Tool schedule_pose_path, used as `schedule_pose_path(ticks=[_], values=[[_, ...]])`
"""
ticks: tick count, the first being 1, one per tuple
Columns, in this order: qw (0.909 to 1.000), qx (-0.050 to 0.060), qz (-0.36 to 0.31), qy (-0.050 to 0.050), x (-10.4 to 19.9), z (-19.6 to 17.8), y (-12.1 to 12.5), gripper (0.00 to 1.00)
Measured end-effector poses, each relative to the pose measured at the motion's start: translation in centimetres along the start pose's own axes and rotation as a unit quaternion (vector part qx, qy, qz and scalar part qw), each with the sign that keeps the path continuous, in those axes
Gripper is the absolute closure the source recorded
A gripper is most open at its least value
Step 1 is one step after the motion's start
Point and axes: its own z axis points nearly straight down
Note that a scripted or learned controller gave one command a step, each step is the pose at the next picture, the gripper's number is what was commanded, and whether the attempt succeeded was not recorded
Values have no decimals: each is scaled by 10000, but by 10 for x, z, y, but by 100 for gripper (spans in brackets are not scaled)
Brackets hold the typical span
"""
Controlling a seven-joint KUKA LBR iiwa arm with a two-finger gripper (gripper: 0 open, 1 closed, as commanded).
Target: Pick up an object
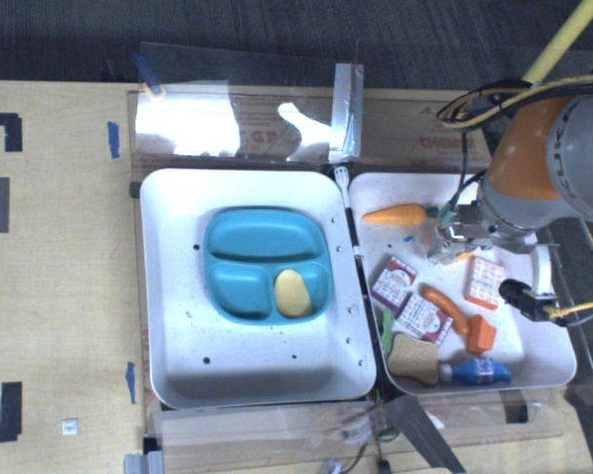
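Observation:
The right bin point(553, 358) holds an orange carrot point(395, 215) near its back edge, two purple-and-white packets point(392, 284) point(422, 317), a red-and-white packet point(484, 282), a small orange carrot-like piece point(447, 306) ending at an orange block point(481, 337), a tan slice point(413, 357) and a blue bottle point(477, 371). My gripper point(452, 233) hangs low over the bin's back part, just right of the carrot's green tip. The wrist's bulk covers its lower end, and nothing shows held in it.
The left bin point(168, 265) carries a blue divided plate point(267, 263) with a yellow oval fruit point(293, 292) in its right compartment. A clear panel point(237, 117) stands behind the bins. The grey arm with its orange band point(529, 156) enters from the right, trailing cables.

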Motion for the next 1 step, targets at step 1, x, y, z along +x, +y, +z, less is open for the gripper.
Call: schedule_pose_path(ticks=[1], values=[[9995,-20,-317,-20,13,22,33,100]])
